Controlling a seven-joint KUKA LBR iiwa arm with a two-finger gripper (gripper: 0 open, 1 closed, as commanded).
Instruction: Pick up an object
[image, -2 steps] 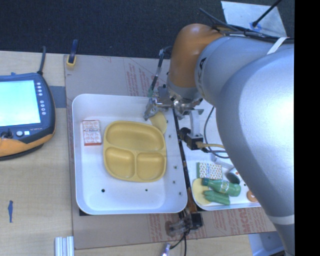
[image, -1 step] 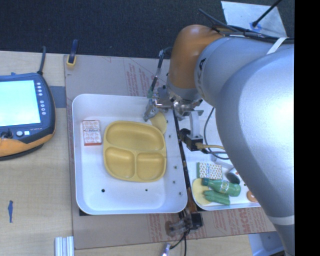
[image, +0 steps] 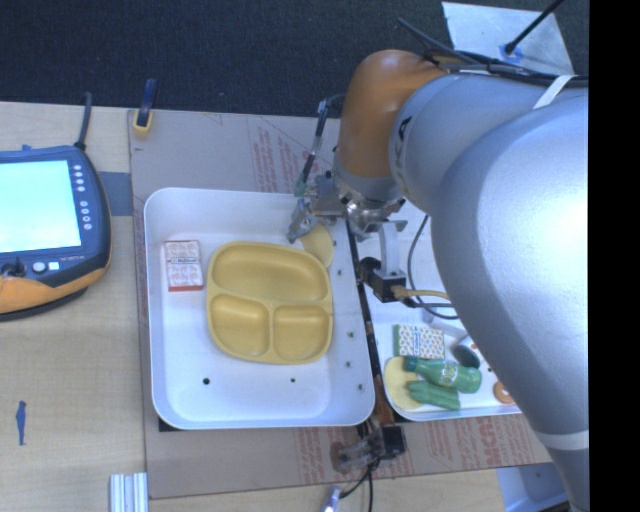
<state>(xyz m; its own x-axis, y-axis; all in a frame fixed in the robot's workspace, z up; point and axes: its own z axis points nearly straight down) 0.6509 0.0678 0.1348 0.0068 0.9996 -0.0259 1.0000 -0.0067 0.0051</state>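
- My claw (image: 318, 232) sits at upper centre of the frame, low over the far right corner of the left bin (image: 175, 395), under my orange band (image: 375, 110).
- I cannot tell how far the claw is parted; a pale yellow piece (image: 319, 248) lies right beneath it, and I cannot tell whether it is gripped or merely touched.
- Yellow divided tray (image: 268, 300) lies flat in the middle of the left bin, its upper right corner just beside the pale piece.
- Small red-and-white packet (image: 183, 265) lies left of the tray, near the bin's left wall.
- Right bin (image: 432, 412), lower right: green bottle (image: 445, 375), second green item (image: 432, 395) below it, patterned small box (image: 421, 342) above; my arm covers much of this bin.
- Handheld screen pendant (image: 45, 225) rests on the worktop (image: 70, 400), far left.
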